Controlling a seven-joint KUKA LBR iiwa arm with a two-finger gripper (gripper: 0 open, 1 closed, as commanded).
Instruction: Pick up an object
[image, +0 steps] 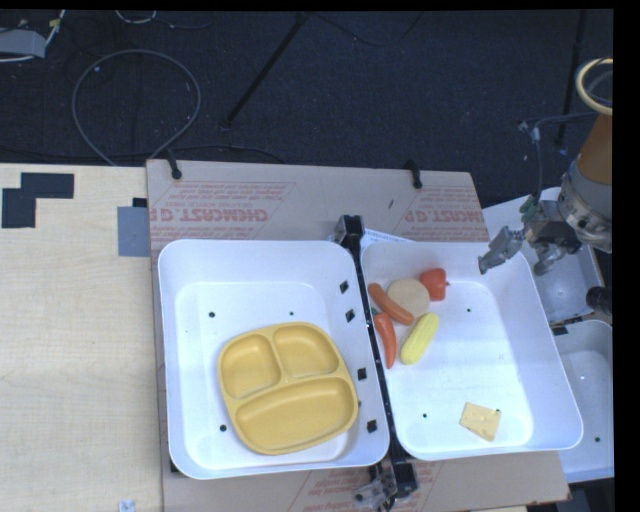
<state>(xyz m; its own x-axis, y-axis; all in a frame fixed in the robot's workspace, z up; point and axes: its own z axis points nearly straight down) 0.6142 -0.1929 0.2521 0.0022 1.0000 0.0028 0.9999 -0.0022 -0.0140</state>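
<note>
In the right bin, a cluster lies near the far left corner: a red pepper, a beige round piece, an orange sausage, a carrot and a yellow corn cob. A yellow cheese wedge lies alone near the front right. My gripper hovers above the bin's far right corner, up and to the right of the pepper. Its two grey fingers are spread apart with nothing between them.
The left bin holds a yellow divided tray. A black divider runs between the bins. Brown cardboard lies behind them, and a white surface lies right of the right bin.
</note>
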